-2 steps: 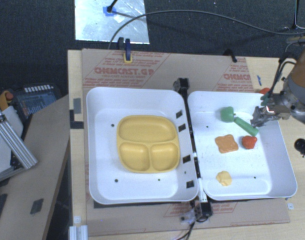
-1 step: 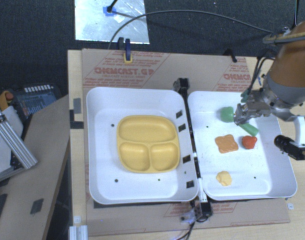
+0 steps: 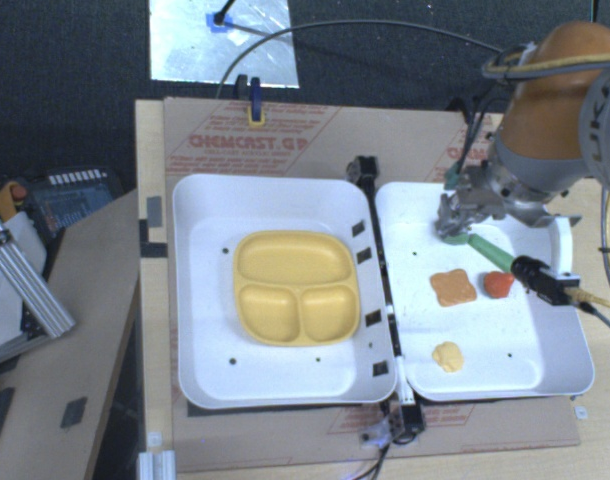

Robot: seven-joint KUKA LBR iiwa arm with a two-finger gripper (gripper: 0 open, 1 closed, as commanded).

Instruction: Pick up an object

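Gripper (image 3: 453,226) is low in the shallow white bin (image 3: 515,358); can't tell if it's apart or together. Green plastic cylinder (image 3: 490,251) sits just beside it. Risk: an off-centre close could nudge it away.

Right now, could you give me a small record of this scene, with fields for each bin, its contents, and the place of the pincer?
left bin: yellow divided plate, three compartments
right bin: four loose things
middle of right bin: orange flat piece, with small red piece at its right
near edge of right bin: pale yellow lump
far part of right bin: green long piece, lying aslant
pincer: above far part of right bin, at one end of green long piece
holding anything: cannot tell
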